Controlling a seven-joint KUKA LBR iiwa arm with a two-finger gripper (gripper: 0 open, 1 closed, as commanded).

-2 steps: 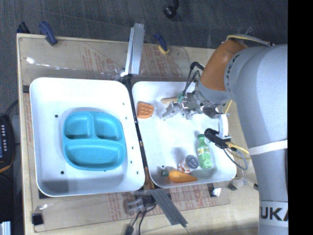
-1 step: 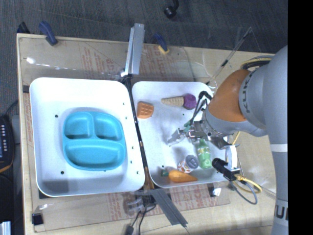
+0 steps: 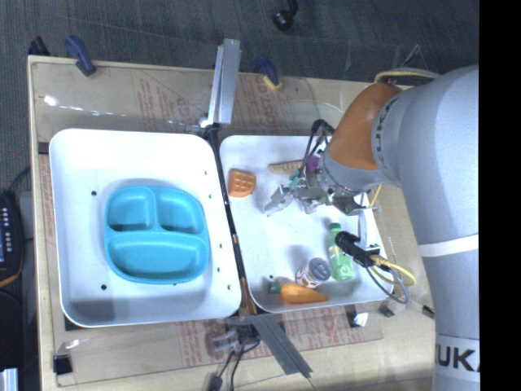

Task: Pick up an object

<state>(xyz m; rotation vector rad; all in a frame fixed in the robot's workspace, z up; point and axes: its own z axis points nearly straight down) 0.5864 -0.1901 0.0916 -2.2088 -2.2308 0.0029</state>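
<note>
"UKA" is read on the arm (image 3: 456, 218) at lower right. The gripper (image 3: 281, 198) is poised over the right bin (image 3: 252, 251); its grasp cannot be told.

Blue divided tray (image 3: 156, 233), three compartments, flat in the left bin (image 3: 73, 149). Right bin (image 3: 244, 243) alongside, the two touching at a black divider (image 3: 225, 210). Wooden bench (image 3: 122, 88) beneath both. Blue clamps (image 3: 79, 54) and (image 3: 268, 70) on the far bench edge. Metal bar (image 3: 223, 81) upright between the bins. Dark carpet (image 3: 146, 10) beyond.
</note>
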